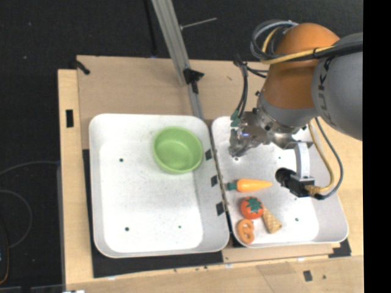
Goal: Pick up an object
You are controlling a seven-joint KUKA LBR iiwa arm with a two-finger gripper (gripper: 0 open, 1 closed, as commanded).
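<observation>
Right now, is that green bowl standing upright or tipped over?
Upright. The green bowl sits in the left bin with its round opening facing up, so you look straight into its hollow. Nothing shows inside it.

I am watched by one fixed camera, set high above the bench (140, 81) and looking down at a slant. It stands far enough back to take in both white bins, the left bin (116, 224) and the right bin (327, 221), whole. My arm (305, 72) enters from its right side.
</observation>
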